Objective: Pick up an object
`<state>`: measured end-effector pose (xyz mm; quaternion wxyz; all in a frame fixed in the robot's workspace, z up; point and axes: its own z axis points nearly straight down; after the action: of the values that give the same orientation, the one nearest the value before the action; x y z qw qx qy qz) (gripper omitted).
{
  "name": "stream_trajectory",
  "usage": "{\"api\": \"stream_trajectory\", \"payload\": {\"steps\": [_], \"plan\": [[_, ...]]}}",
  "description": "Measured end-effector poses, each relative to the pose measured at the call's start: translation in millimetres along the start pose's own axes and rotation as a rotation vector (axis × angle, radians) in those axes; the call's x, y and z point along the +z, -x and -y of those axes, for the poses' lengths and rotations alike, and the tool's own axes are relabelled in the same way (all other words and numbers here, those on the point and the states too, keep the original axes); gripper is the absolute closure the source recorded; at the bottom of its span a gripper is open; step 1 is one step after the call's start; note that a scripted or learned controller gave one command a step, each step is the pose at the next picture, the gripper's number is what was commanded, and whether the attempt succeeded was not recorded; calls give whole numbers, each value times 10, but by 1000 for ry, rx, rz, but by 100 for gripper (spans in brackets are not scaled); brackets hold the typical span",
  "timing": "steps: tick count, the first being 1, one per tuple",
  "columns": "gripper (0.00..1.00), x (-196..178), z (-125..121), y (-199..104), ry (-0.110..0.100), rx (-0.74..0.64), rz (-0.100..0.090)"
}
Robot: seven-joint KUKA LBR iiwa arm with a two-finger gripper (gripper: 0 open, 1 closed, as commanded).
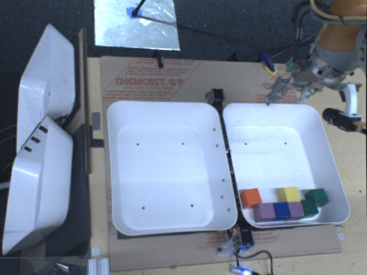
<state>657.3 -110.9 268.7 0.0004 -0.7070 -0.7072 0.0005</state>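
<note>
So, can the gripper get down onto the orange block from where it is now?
Probably yes: the orange block lies uncovered at the row's left end, with nothing between it and the gripper above the bin's far rim.

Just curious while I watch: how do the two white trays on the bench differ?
The left white plastic bin shows bare floor with small dark dots, while the right white plastic bin holds coloured blocks bunched along its near edge: orange, yellow, green, purple, blue. The pincer sits by the right bin's far rim, away from the left bin. Both are shallow with rounded corners.
</note>
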Motion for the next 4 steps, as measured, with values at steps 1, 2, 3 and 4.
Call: {"api": "stream_trajectory", "payload": {"steps": [1,2,3,4], "plan": [[0,-13,-4,-1,2,0,0],[0,590,-33,52,-3,1,0],[0,1191,-92,31,-2,-1,-1],[0,1670,-102,122,-2,1,0]]}}
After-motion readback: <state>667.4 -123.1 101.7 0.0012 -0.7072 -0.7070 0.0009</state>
